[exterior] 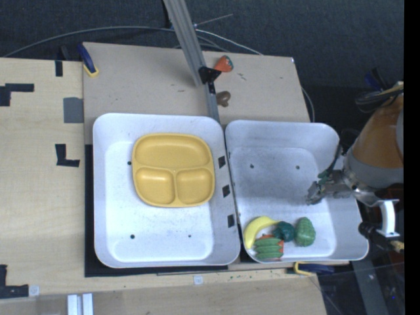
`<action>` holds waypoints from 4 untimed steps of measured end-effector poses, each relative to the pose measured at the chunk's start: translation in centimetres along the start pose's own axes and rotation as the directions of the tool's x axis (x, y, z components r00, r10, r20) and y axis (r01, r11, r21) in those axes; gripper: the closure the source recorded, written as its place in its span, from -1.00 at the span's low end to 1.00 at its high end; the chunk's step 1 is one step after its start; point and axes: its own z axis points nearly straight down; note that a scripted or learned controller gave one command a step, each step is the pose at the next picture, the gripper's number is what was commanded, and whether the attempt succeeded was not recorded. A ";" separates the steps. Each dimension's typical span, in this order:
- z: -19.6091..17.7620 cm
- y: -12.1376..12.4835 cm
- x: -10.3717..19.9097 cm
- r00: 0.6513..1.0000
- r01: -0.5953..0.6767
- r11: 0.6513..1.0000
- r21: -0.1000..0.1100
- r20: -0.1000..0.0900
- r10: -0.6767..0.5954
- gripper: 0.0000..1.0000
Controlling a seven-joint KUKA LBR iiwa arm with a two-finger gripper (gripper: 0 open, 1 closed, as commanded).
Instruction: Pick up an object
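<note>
**Ana:** Right, where do things stand with the pick?

**Ben:** All the loose items sit in the right bin (282,136), bunched at about six o'clock against its near wall: a banana (256,227), a dark teal piece (285,230), a green lumpy piece (305,231), and a small green and red item (268,247) tucked under the banana. The left bin (105,176) carries a yellow divided plate (174,169).

**Ana:** And the end effector?

**Ben:** The end effector (316,194) hangs at roughly three o'clock in the right bin, just up from the cluster. Nothing sits between its tips, and I cannot tell whether they are spread or closed; they are too small and dark to read.

**Ana:** So which target would you choose?

**Ben:** I'd judge the green lumpy piece best. It lies nearest, at the cluster's right end, with bare floor on its outer side. The banana is hemmed in by its neighbours and the bin wall.

**Ana:** How to do it cleanly?

**Ben:** Come straight down over the piece's middle, with the closing line set so neither tip lands on the teal piece beside it. Go low enough to grip below its widest part, then lift vertically, since the wall is close.
</note>
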 end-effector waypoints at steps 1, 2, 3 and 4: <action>-5.3 -0.9 -0.1 1.000 -0.001 1.000 -0.006 0.003 0.001 1.00; -9.7 -0.9 0.5 1.000 0.000 1.000 -0.006 0.002 0.000 1.00; -14.7 -0.8 0.6 1.000 0.000 1.000 -0.008 0.003 0.000 1.00; -14.7 -1.2 5.2 1.000 0.003 1.000 -0.003 0.000 -0.003 1.00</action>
